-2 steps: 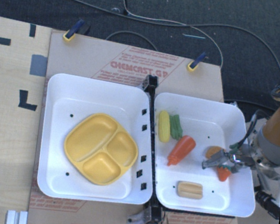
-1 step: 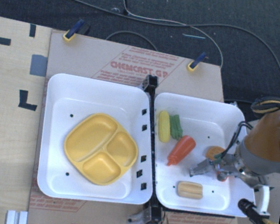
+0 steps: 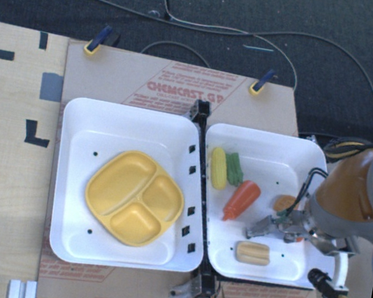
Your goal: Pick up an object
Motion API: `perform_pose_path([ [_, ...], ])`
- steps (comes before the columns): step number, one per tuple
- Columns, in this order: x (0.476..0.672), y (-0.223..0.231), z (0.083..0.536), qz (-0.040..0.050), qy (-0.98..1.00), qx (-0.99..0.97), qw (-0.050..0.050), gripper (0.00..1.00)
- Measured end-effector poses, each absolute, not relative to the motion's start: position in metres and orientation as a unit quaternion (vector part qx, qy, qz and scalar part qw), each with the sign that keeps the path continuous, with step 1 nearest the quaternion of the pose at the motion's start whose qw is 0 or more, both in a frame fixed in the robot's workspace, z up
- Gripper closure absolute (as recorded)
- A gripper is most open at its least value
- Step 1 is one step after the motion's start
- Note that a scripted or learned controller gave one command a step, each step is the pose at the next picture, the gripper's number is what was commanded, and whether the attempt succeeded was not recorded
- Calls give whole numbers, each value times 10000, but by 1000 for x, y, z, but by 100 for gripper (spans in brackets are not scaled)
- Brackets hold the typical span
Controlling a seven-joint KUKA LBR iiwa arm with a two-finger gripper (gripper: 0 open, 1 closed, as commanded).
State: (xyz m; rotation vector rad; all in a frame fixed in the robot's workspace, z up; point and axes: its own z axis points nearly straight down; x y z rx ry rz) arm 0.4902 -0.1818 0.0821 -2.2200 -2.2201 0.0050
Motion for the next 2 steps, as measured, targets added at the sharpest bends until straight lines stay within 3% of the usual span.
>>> perform_pose_path([
  [1,491,-182,93,17,-7072,-7070,4,100],
  [2,489,-184,132,5,-7073,-7069,8,100],
])
